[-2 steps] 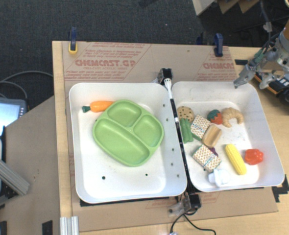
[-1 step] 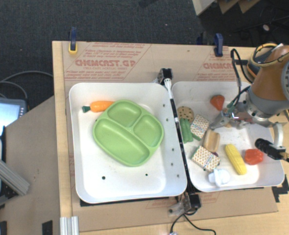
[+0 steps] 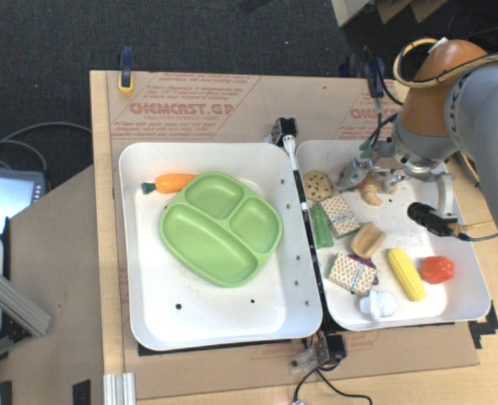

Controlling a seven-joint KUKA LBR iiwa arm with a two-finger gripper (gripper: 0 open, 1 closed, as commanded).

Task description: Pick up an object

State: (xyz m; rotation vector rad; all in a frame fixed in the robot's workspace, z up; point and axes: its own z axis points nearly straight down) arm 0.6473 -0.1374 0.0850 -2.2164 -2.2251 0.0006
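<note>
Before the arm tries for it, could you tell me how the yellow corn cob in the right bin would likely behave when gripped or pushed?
The corn cob looks rounded and elongated, so a sideways push would probably roll it. Its smooth surface suggests light, stiff plastic, possibly slippery between fingers. It lies close beside the red object, which may get nudged.

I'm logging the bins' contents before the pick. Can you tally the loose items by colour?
Green: 2, divided plate, green stick
Orange: 1, carrot
Yellow: 1, corn
Red: 1, red piece
Tan or brown: 3
Patterned: 2
Pale white-blue: 1
Total: 11

Fixed overhead camera, angled down, both bins (image 3: pixel 131 226) in view
</note>
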